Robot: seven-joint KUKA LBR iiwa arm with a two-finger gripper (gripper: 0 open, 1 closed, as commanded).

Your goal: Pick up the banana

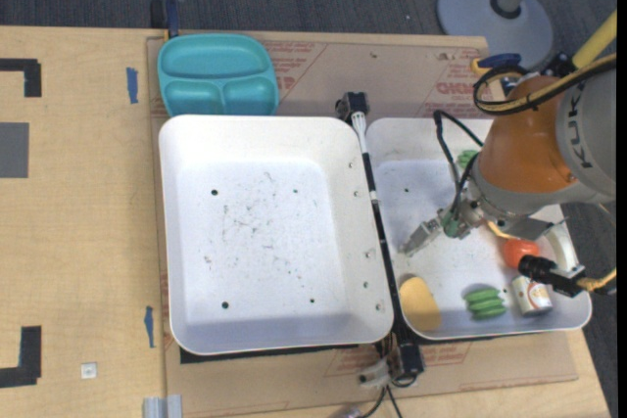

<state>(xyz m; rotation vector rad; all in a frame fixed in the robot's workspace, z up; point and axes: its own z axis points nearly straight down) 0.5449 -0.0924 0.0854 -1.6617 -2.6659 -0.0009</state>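
The banana, a short yellow piece, lies in the front left corner of the right bin. My gripper hangs over the middle of that bin, a little behind the banana and slightly to its right, pointing down and to the left. It is apart from the banana. The arm's orange band and grey wrist cover the bin's right part.
A green ridged item lies right of the banana. A small white and orange can and a red-orange item sit near the right wall. The left bin adjoins. A teal divided tray stands behind it.
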